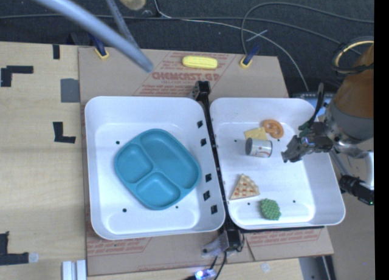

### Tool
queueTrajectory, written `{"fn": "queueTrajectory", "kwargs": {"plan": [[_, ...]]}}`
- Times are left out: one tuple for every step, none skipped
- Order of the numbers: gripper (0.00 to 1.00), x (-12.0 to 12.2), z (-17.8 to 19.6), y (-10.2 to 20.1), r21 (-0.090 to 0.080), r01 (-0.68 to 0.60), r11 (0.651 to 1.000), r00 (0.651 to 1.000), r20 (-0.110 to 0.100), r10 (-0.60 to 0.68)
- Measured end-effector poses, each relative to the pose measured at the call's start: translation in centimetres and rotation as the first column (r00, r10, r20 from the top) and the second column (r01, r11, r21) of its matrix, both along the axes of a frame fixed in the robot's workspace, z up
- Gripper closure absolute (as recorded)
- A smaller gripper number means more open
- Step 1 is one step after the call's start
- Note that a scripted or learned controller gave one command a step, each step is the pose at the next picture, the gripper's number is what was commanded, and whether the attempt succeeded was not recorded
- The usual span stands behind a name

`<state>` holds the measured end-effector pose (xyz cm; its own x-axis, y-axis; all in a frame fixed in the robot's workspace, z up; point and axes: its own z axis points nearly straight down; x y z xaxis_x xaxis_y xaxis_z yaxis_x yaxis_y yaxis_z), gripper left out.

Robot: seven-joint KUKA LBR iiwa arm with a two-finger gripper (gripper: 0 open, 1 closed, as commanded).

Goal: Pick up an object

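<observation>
Two shallow white bins sit side by side on a cardboard sheet on the tabletop. The left bin (97,151) holds a blue divided plate (157,168), tilted diagonally near its middle, with bare white floor left along all four walls.

The right bin (322,200) carries the small objects. A silver can (259,147) lies on its side in the bin's upper middle, touching a yellow cheese wedge (255,133) just above it. An orange round piece (272,128) sits beside the wedge, toward the bin's far wall. A pizza slice (244,187) lies near the wall shared with the left bin, and a green broccoli piece (270,209) rests close to the near wall. The middle and right half of this bin's floor stay open.

The gripper (296,150) hangs over the right bin, near its right wall and just right of the can, apart from it. Whether its dark fingers are parted or closed cannot be told; nothing shows between them.

A yellow corn cob (199,62) lies on the cardboard beyond the bins' far edge.
</observation>
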<state>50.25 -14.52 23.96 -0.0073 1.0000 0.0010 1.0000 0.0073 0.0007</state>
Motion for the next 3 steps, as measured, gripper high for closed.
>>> {"fn": "queueTrajectory", "kwargs": {"plan": [[1.0,2.4,-1.3,4.6,0.0,0.001,1.0,1.0,-0.002,-0.001],[1.0,4.0,-0.5,9.3,0.0,0.002,1.0,1.0,-0.002,-0.002],[1.0,6.7,-1.5,14.8,-0.001,0.002,1.0,1.0,-0.002,-0.002]]}}
